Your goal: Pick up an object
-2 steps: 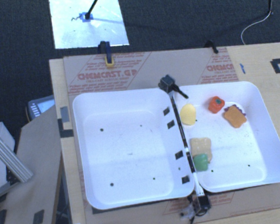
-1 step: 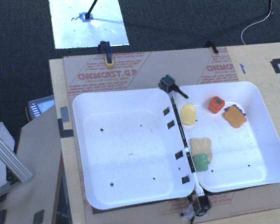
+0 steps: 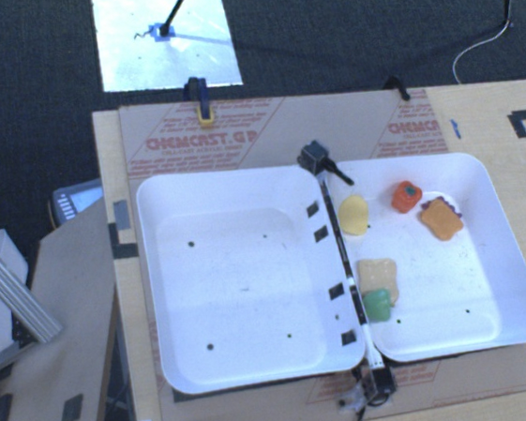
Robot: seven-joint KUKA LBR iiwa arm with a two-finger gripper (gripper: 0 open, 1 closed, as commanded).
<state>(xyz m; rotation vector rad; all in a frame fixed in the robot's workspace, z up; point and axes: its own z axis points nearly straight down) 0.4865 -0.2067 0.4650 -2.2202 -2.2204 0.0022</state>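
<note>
Item: orange-red toy (image 3: 406, 196), right bin (image 3: 518, 256), just beside flat orange piece (image 3: 441, 219). I judge it light, rigid, slick plastic; take hold across rounded body. Gripper state: I cannot tell.

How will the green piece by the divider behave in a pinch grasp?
The green piece looks small and rounded, so probably light and prone to slipping or rolling. It overlaps the flat tan piece, which may shift too. It lies close to the divider, leaving little finger room.
</note>
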